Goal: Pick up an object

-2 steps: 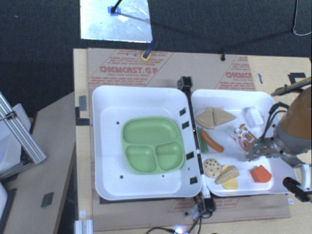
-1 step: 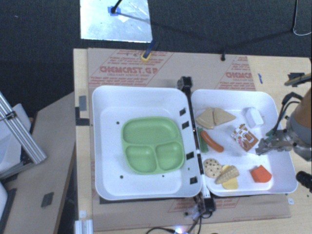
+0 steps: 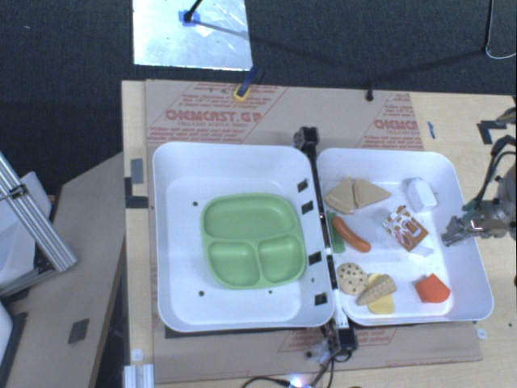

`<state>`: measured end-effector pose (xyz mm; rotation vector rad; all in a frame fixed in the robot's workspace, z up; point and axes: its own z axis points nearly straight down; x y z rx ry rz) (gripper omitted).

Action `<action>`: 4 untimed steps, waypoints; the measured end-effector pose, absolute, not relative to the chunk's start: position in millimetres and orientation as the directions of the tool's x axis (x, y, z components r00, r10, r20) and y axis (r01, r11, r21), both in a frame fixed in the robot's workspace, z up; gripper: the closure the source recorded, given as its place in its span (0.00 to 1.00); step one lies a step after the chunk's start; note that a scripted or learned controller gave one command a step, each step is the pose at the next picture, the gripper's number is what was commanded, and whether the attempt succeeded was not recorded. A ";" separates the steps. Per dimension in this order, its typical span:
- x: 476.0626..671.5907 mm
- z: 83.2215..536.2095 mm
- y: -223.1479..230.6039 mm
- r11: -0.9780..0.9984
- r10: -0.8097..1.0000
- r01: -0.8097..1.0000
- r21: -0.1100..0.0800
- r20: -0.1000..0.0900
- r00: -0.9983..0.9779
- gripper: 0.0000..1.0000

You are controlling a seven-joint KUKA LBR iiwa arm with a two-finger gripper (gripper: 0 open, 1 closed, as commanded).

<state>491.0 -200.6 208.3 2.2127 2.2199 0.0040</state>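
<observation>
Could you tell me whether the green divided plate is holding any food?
Empty: the green divided plate in the left bin shows three bare compartments.

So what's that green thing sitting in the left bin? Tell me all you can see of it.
The green tray looks like a pale green plastic meal plate with rounded corners. It has three hollows: one wide one along the far side and two smaller ones on the near side. It lies flat, slightly turned, on the floor of the left bin, near its middle. Nothing rests in it.

Red "CHEMCAST GP" lettering is printed on the brown sheet [image 3: 266, 107] near the surface's far edge, repeated elsewhere less legibly.
</observation>
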 end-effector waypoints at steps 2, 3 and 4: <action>513.2 235.1 -152.8 0.010 1.000 1.000 0.004 0.000 -0.010 1.00; 529.1 243.0 -100.6 0.011 1.000 1.000 0.004 0.001 -0.011 1.00; 543.8 228.9 -56.3 0.009 1.000 1.000 0.001 0.002 -0.009 1.00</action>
